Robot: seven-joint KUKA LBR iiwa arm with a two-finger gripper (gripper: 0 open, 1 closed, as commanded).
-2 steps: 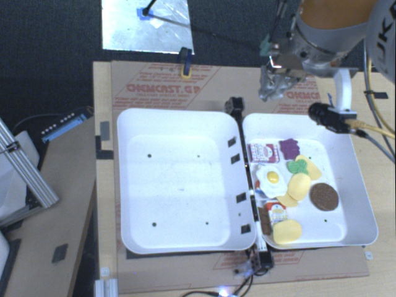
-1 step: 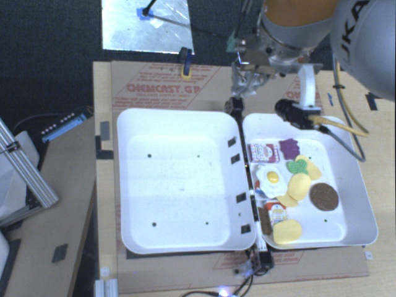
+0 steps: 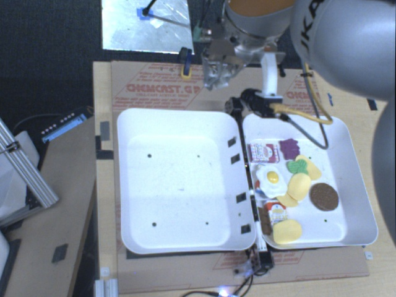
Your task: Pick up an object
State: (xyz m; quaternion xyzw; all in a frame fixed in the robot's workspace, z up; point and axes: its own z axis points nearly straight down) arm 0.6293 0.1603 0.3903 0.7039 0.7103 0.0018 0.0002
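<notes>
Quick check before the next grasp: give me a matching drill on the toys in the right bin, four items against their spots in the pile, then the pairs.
Items:
1. fried egg
2. brown cookie
3. purple piece
4. red-and-white packet

Places:
A. far end of the pile, just right of the packet
B. against the divider, far end
C. right edge of the pile
D. beside the divider, mid-pile

Pairs: 1-D, 2-C, 3-A, 4-B

We see a fried egg (image 3: 272, 178), a brown round cookie (image 3: 323, 197) and yellow pieces (image 3: 287, 230) clustered along the right bin's (image 3: 352, 159) left edge, lying flat.
</notes>
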